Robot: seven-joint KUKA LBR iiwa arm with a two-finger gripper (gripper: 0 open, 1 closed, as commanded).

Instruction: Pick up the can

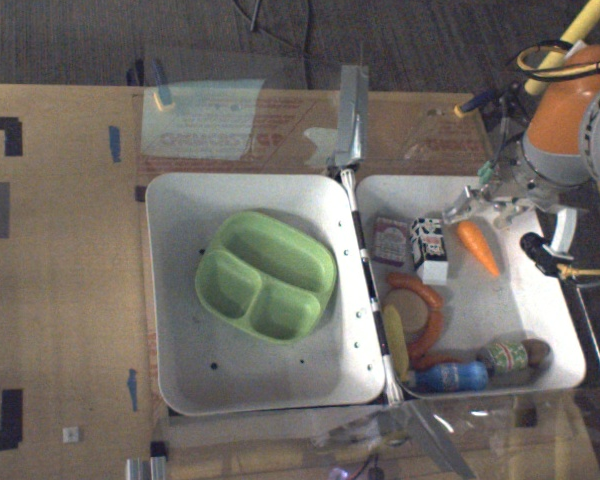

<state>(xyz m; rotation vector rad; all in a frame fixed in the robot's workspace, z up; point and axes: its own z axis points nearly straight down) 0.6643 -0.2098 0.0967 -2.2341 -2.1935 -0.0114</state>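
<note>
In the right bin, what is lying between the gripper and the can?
In the camera view, the carrot lies just below the gripper. Past it the right bin floor is bare down to the can at the near wall.

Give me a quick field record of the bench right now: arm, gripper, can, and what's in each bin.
arm: reaches in over the right bin's far corner
gripper: low beside the carrot; finger state unclear
can: lying on its side near the right bin's near edge, apart from the gripper
right bin, other: blue bottle, sausage ring, banana, milk carton
left bin: green divided plate
</note>
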